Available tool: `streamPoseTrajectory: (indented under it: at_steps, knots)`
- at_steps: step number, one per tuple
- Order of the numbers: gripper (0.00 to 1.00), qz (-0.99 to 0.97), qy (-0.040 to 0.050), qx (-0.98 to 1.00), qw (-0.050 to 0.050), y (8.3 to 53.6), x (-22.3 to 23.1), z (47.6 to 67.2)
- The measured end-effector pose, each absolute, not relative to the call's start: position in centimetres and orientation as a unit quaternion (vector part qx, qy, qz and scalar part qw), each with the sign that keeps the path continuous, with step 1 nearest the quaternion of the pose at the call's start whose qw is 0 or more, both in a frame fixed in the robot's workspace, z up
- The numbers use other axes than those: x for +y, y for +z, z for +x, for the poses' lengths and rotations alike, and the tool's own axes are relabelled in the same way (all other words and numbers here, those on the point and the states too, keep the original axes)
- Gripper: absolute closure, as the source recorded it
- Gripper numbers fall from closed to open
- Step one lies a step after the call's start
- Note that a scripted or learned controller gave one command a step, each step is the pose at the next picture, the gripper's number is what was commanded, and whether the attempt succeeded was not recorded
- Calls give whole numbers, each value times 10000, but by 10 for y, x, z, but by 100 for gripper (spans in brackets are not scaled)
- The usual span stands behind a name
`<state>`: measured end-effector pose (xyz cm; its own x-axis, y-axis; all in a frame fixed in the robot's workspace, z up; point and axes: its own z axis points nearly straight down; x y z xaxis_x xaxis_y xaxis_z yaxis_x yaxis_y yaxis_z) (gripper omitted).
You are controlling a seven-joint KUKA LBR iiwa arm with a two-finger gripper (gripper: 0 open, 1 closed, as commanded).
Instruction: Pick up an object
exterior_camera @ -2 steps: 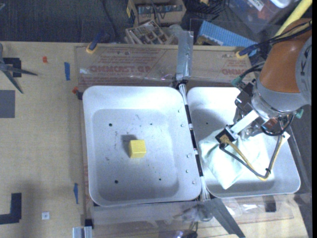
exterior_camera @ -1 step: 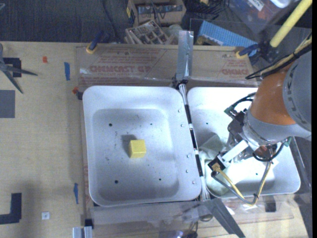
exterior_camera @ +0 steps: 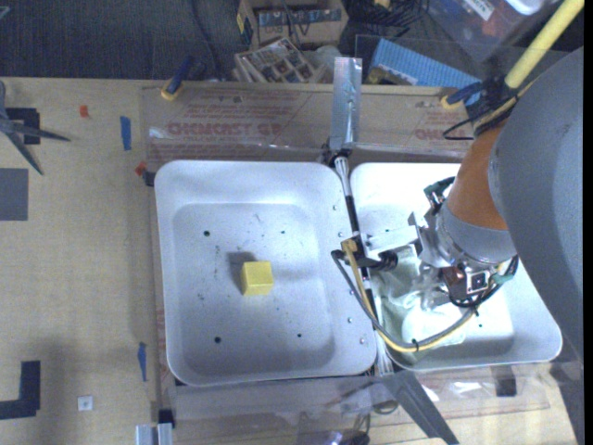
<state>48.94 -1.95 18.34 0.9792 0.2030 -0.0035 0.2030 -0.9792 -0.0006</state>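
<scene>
Looking down on two shallow white bins side by side, a small yellow cube [exterior_camera: 258, 277] sits alone near the middle of the left bin [exterior_camera: 185, 193]. The grey arm with its orange band [exterior_camera: 474, 188] reaches into the right bin [exterior_camera: 389, 188], well apart from the cube. Its gripper [exterior_camera: 428, 297] hangs low there; its state cannot be told.

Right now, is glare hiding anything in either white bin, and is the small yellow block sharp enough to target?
In the camera view, the right white bin is blown out by bright light, so its floor near the two-finger gripper reads as washed-out white and what lies there is hard to tell; the left white bin is evenly lit, and the small yellow block shows fairly sharp with a soft shadow at its left.
</scene>
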Motion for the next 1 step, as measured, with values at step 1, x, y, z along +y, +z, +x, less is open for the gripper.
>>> streamPoseTrajectory:
  at_steps: [1]
  knots:
    - [100,-9935,4,-1139,-1,218,36,533]
